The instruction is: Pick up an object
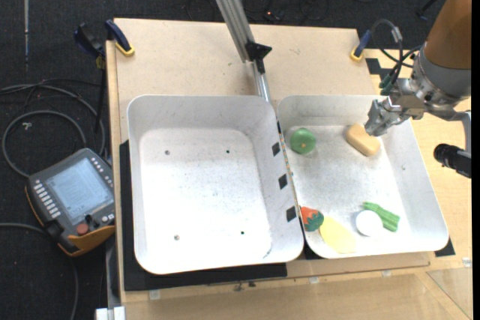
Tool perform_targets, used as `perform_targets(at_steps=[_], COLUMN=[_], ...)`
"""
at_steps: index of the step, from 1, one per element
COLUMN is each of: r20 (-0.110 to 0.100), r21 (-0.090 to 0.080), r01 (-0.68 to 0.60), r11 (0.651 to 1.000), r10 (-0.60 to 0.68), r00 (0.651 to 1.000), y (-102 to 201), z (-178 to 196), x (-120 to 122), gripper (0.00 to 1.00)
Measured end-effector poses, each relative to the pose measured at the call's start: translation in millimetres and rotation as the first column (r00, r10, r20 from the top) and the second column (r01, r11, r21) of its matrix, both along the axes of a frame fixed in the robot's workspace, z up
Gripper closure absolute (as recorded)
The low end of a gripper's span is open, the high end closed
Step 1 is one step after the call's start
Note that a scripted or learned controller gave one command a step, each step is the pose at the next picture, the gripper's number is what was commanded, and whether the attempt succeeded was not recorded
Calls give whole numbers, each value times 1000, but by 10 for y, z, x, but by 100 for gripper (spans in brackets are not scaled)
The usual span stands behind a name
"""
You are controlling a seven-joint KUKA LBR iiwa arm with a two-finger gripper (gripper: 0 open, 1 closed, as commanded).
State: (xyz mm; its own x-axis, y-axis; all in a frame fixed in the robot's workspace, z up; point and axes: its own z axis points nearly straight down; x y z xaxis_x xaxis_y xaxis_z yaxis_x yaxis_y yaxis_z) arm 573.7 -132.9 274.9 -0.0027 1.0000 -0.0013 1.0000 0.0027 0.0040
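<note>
The right bin (409, 161) holds a green ball (303, 140) near its left wall and a tan block (363, 141) toward its back right. A red and green piece (311, 219), a yellow disc (337, 236), a white disc (367, 223) and a green toy (384, 215) lie along its front. My gripper (379, 121) hangs over the bin's back right part, just above and right of the tan block. Its tip points down toward the block, and nothing is visibly held in it.
The left bin (142, 161) sits beside the right one, their walls meeting in the middle. A grey metal pole (229, 0) slants in from the top to the bins' shared back edge. A teach pendant (71, 195) lies off the bench at left.
</note>
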Motion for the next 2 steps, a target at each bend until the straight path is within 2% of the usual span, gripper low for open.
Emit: perform_targets(at_steps=[1,2], r20=[-4,-6], r21=[3,3], r01=[-6,-5], r11=[1000,1000], r10=[6,5], r00=[1000,1000], y=[562,1060], z=[25,-133], x=[-37,18], gripper=[100,100])
